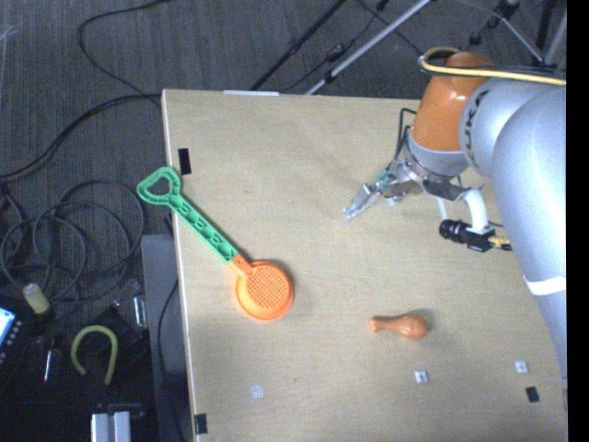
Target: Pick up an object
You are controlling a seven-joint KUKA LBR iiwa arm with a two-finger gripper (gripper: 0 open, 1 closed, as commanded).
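The grey arm (525, 173) comes in from the right side of the camera view, its bulk cut off by the frame edge, with the orange band (448, 99) sitting above the wrist and a thin yellow cable looping over it. The gripper (361, 204) points toward the left over a bare stretch of the tan board (304, 145); its slender metal fingers taper to a point and blur together at this size, so I cannot tell whether they are parted or pressed closed, though nothing appears between them. A small black fitting with a yellowish tip (469, 234) juts out below the wrist, its exact form hard to read. Two loose things lie on the board. The orange sieve with a green handle (217, 247) lies at a slant on the left part of the board, its round mesh head nearer the middle and the looped handle end reaching the left edge, well apart from the gripper. The small orange pear-shaped object (401, 325) lies lower down, below the gripper and apart from it, narrow end pointing left. Small pale and dark marks dot the board's lower part, too tiny to identify. Off the board on the left, the dark carpeted floor holds tangled black cables (64, 238) and a green U-shaped piece (94, 346), dim and partly lost in shadow. Tripod legs (405, 12) cross the top of the view, cut off by its upper edge.
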